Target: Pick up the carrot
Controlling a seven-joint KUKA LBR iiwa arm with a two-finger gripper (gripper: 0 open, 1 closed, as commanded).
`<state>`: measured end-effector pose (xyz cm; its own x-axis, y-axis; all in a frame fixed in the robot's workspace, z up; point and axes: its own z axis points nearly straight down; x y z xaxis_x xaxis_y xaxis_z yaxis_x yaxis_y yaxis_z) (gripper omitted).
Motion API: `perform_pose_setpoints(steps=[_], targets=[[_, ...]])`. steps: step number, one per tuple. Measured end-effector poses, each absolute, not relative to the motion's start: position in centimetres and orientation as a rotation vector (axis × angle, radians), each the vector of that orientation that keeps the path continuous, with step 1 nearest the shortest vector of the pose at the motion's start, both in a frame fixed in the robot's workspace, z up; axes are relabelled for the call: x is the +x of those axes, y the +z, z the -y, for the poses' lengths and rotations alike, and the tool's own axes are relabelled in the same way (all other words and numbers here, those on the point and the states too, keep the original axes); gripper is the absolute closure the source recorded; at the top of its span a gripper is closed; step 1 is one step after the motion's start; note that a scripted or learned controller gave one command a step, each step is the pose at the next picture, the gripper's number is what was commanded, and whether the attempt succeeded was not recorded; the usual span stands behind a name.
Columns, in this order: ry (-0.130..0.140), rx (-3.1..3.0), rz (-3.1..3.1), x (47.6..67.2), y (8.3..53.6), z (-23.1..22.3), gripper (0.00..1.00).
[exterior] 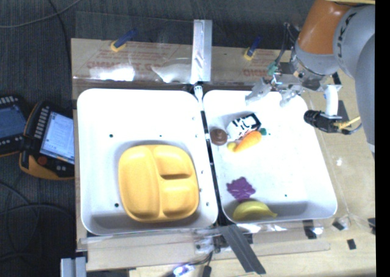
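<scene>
- Looking down on the bench, I see the small orange plastic carrot [247, 141] with a green tip at its upper right end, lying in the upper left part of the right shallow white bin [304, 166].
- The carrot is stubby and tapered, lying at a slant, its thick end lower left and its green end upper right.
- It touches, or lies just beside, a small white and black toy object [242, 124] directly above it; I cannot tell what that object is.
- A small round brown piece [218, 136] sits to the carrot's left, close against the wall between the bins.
- Lower in the same bin I see a purple bunch-shaped toy [241, 188] and, below it near the front wall, a yellow curved toy like a banana [253, 210].
- The left shallow white bin [97, 147] holds a yellow divided plastic tray [158, 182].
- The grey arm with its orange band [323, 22] reaches in from the right, and its two-finger gripper [273, 92] hangs over the back edge of the right bin, up and right of the carrot and apart from it.
- Its metal fingers [256, 92] look spread apart with nothing between them.
</scene>
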<state>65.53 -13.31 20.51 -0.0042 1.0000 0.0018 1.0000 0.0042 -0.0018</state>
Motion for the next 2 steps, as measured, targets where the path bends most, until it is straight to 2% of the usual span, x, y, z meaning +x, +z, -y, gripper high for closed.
perform_pose_setpoints(steps=[1,2], targets=[[-0.01,-2.292,2.162,62.5,13.1,12.5,0.0],[-0.073,-2.173,2.342,60.0,11.4,13.2,0.0]])
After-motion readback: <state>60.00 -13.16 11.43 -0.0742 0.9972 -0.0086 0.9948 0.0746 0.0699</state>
